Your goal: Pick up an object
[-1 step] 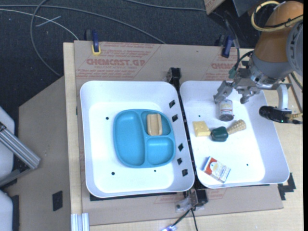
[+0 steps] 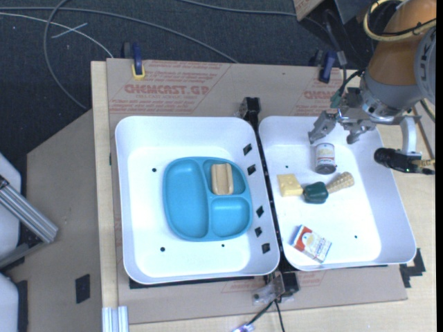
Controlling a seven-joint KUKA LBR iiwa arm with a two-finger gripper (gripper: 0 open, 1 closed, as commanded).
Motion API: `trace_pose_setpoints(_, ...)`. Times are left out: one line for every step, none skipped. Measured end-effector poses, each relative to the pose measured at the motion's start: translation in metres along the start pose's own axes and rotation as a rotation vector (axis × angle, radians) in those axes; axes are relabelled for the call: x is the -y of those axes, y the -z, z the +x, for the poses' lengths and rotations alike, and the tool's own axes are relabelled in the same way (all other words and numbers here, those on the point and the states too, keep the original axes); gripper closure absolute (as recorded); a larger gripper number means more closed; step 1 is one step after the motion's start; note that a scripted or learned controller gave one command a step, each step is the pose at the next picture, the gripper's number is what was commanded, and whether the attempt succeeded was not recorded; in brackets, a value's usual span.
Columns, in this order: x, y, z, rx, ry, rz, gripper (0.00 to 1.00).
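1. approach step, by my reading: the gripper (image 2: 339, 126) hangs spread just above the small jar (image 2: 324, 157) in the right bin (image 2: 387, 213), pinching nothing.
2. next it should drop straight over the jar and close.
3. the arm (image 2: 398, 54) leans in from beyond the jar's far-right side, wrist pointing down.

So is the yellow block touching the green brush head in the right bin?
Apart. The camera view shows a thin strip of white bin floor between the yellow block and the green brush head.
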State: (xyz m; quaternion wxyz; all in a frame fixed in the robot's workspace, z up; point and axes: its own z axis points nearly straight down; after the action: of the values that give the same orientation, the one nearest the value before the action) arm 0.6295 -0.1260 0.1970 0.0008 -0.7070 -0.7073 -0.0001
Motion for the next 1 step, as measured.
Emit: trace_pose_setpoints(-0.002, -0.0447, 0.0068, -0.001, 0.0, 0.004, 0.0)
